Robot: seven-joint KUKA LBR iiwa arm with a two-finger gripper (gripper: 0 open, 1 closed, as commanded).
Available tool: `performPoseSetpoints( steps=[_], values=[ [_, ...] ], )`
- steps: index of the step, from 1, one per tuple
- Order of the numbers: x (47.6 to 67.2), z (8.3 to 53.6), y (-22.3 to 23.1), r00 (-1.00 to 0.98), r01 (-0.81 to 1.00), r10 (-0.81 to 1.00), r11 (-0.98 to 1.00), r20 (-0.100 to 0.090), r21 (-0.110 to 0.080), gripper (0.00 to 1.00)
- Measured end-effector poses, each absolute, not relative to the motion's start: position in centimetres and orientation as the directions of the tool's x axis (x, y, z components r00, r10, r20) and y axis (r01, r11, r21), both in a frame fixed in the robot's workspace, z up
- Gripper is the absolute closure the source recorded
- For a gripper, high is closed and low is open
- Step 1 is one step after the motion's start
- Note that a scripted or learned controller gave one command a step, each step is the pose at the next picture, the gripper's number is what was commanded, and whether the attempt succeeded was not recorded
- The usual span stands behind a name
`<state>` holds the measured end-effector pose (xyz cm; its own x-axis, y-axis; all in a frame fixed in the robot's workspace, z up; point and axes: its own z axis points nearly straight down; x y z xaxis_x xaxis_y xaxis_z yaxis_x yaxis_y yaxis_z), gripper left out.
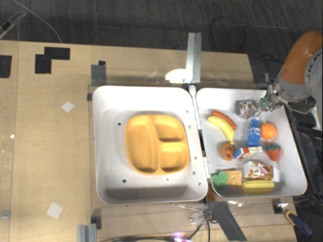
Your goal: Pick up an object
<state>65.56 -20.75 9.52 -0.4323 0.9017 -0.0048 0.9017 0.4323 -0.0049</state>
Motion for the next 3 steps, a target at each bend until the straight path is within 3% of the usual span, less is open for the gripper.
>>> performPoseSetpoints(
  steps=[1,2,3],
  values=[
    [67.0,18.5,-18.2,0.181,0.984,0.984,-0.181,-0.001,0.004,1.00],
    [55.4,8.9,-18.4,0.135,0.991,0.991,-0.135,0.000,0.010,1.00],
    [55.6,9.7,-18.4,0.131,0.991,0.991,-0.131,0.000,0.010,1.00]
  ],
)
